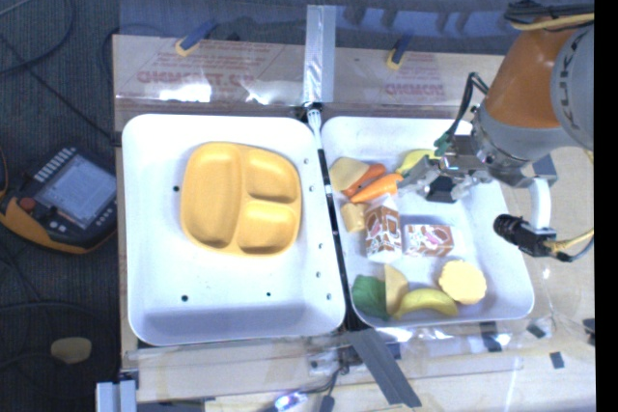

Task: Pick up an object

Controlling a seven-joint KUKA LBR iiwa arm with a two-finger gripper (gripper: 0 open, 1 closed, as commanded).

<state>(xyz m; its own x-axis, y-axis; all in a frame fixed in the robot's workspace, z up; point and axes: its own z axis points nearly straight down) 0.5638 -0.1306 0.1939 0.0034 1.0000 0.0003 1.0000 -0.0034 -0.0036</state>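
The right bin [514, 285] holds several toy foods: an orange carrot [373, 186], a pale orange wedge [348, 174], two small red-and-white packets [383, 233] [427, 237], a yellow round slice [463, 282], a banana [426, 302], a green piece [368, 291] and a yellow-green piece [415, 159] near the gripper. My gripper [439, 183] hangs over the upper middle of the right bin, just right of the carrot tip. Nothing shows between its fingers.
The left bin [154, 294] carries a yellow divided plate [239, 198]. A metal divider [319, 53] rises between the bins at the back. A handheld pendant [68, 198] lies on the floor at the left. The arm's orange band [531, 82] overhangs the right bin's far corner.
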